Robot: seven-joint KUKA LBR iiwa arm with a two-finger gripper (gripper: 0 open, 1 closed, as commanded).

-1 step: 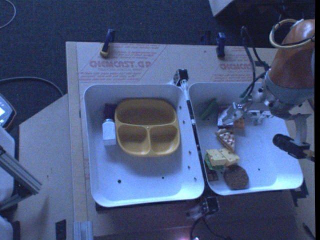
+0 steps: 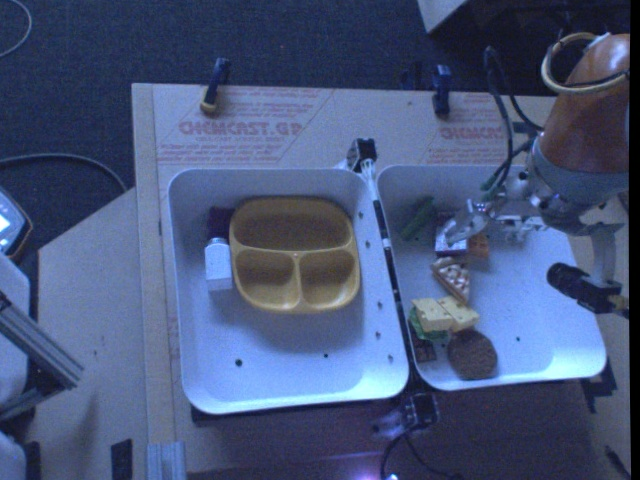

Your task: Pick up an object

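Dark carpet lies all around a pale wooden bench (image 2: 150,268) that carries two white bins side by side.

Nearest the camera, in the right bin (image 2: 560,328), a round brown cookie (image 2: 472,354) lies close to the near wall. Just behind it sits a yellow cheese block (image 2: 446,314) on something green, close to the wall between the bins. Behind that lies a pizza slice (image 2: 452,278); its long side runs from far to near, and its pointed tip faces the near right. The right half of this bin's floor is bare, so that side has open room.

In the left bin (image 2: 200,368) the near part of the floor is bare. A yellow plate (image 2: 293,266) with three sections lies in the middle, its long side running left to right. A small white bottle (image 2: 218,264) stands touching the plate's left edge, near the bin's left wall. Something dark peeks out behind the bottle.

Farther back in the right bin, a thin green stick (image 2: 418,218) lies slanted, pointing from the near left to the far right. The gripper (image 2: 470,226) hangs low just beside it, above the pizza slice and next to a small orange piece (image 2: 479,248). I cannot tell how its fingers are set. The grey and orange arm (image 2: 590,118) reaches in from the right.

Two clamps (image 2: 213,86) grip the far edge of the bench.
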